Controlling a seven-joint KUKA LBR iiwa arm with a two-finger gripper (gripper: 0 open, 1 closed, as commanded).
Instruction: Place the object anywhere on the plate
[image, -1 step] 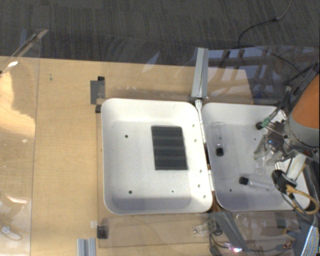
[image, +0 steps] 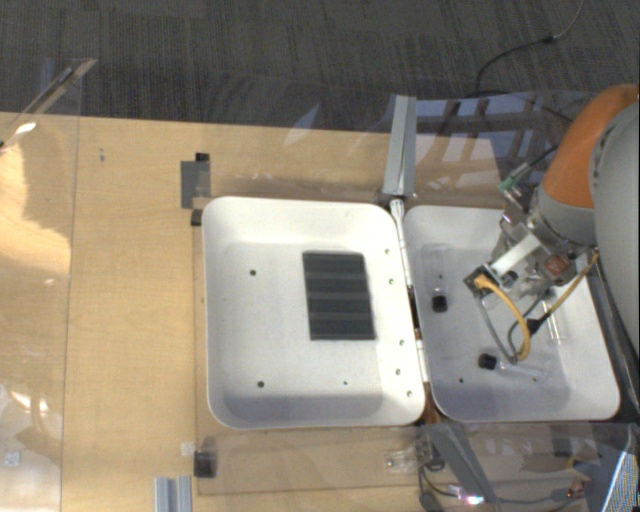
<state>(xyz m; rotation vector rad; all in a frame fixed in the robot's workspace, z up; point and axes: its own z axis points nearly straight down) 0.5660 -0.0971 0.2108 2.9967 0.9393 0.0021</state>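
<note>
A dark grey ribbed rectangular plate (image: 338, 295) lies flat in the middle of the left bin (image: 240, 380), with nothing on it. A small black object (image: 438, 300) rests on the floor of the right bin (image: 590, 395), near its left wall. A second small black piece (image: 487, 361) lies closer to that bin's front. My gripper (image: 528, 262) hangs over the right bin's middle, to the right of the first black object and apart from it. Nothing shows between its fingers.
A grey metal post (image: 400, 150) stands behind the divide between the two bins. A pale clear piece (image: 522, 369) lies beside the second black piece. The wooden bench (image: 100, 300) stretches to the left of the bins.
</note>
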